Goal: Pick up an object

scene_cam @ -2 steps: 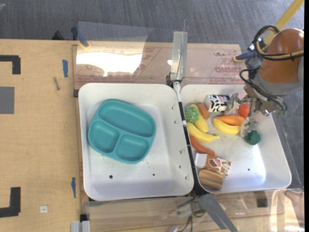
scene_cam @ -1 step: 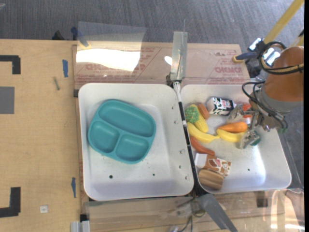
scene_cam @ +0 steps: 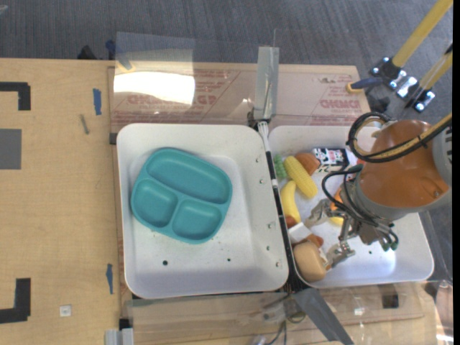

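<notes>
Teal plate is seen in the left bin, while the right bin is crowded at its left side with a corn cob, a banana and a bread roll. Lowered into the right bin, the gripper is held with its fingers spread and nothing between them. The bread roll is judged the likeliest target, lying just left of the fingertips and slightly nearer.
</notes>
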